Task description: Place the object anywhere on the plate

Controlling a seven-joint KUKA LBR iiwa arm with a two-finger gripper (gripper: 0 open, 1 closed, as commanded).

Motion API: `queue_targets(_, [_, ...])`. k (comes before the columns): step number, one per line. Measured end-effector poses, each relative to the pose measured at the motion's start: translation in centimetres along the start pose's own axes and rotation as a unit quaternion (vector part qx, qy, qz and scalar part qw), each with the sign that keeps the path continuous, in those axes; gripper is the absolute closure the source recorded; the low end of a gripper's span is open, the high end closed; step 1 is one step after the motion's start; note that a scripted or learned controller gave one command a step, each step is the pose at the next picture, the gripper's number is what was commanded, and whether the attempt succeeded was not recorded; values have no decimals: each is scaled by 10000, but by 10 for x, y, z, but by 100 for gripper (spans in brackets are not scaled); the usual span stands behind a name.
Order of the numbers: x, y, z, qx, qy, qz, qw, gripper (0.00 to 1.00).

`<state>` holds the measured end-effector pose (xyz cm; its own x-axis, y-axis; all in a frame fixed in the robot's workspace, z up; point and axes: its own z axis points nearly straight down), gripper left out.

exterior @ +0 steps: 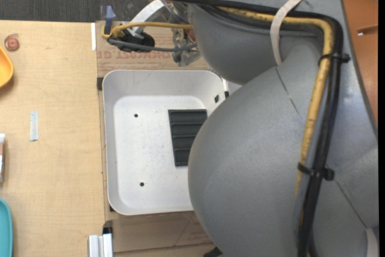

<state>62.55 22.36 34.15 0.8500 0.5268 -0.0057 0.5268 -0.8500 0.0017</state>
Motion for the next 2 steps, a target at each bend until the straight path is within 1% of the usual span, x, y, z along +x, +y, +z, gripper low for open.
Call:
queue_targets(1, [16, 5, 63, 1, -1, -1664, 9861, 100])
queue_targets(2, [1, -5, 99, 1, -4, -2443, 9697, 100])
